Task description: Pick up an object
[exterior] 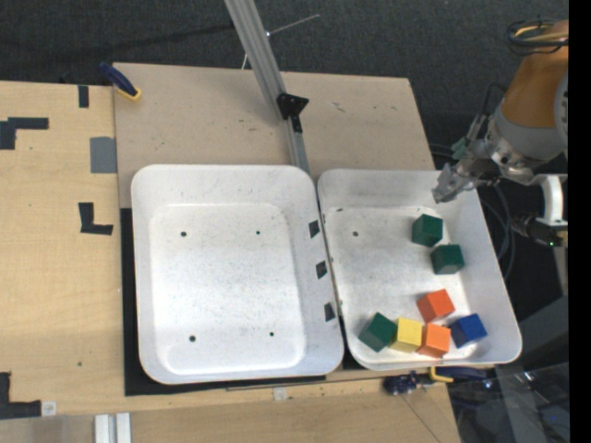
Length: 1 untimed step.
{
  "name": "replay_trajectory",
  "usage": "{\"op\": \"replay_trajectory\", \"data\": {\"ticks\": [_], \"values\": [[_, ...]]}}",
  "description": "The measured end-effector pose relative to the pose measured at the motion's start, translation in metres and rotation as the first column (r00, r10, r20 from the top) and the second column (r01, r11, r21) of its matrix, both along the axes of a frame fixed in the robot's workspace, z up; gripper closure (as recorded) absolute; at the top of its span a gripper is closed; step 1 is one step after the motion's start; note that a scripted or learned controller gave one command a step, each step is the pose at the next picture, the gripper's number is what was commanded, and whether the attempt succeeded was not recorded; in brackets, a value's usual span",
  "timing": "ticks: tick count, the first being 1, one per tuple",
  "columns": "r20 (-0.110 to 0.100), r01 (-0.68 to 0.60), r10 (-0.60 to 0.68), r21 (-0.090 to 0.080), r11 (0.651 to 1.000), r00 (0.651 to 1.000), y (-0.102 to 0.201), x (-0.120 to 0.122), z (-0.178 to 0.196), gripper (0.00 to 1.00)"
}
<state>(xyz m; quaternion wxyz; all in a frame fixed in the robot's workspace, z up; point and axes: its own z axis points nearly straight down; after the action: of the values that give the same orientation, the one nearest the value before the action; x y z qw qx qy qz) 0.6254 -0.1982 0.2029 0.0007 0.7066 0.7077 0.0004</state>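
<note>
The right bin [369, 197] holds several small cubes. Two dark green cubes [427, 230] [448, 258] lie near its right wall. Lower down sit an orange cube [436, 304], a blue cube [469, 329], a second orange cube [435, 339], a yellow cube [408, 333] and a green cube [378, 331]. My gripper [449, 185] hangs over the bin's upper right corner, above and a little right of the upper dark green cube. Nothing shows between its tips.
The left bin [166, 192] lies beside the right one. A slanted metal pole [263, 53] runs from the top down to the gap between the bins. A blue and yellow clamp [120, 79] sits at the board's far left corner.
</note>
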Motion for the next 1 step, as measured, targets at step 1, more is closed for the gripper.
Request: {"op": "replay_trajectory", "data": {"ticks": [1], "values": [[-0.004,-0.003,0.003,0.001,1.0,1.0,0.0473,-0.0144,-0.0062,1.0]]}}
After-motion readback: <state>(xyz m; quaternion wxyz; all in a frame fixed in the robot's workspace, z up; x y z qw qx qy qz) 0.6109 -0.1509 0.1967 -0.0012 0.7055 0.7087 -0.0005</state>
